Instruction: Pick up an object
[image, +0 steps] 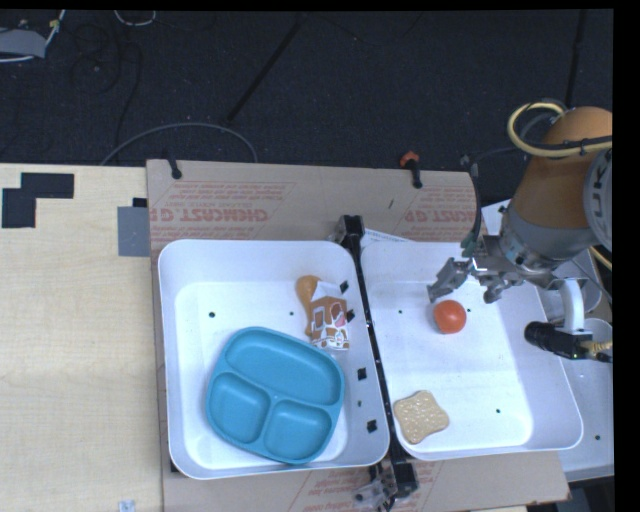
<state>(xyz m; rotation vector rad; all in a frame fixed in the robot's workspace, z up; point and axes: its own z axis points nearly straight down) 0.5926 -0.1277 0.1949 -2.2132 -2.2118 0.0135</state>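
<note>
Spread apart and holding nothing, the jaws of the gripper (468, 282) hang just above the red ball (450, 317) in the right bin (540, 420). Centring over it before closing seems wise, since it probably rolls.

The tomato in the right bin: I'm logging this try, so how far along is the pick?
Done: the gripper has reached into the right bin, its open fingers just above the tomato. In hand: nothing; the tomato lies on the bin floor, not between the fingers. Left: lower, close and lift.
</note>
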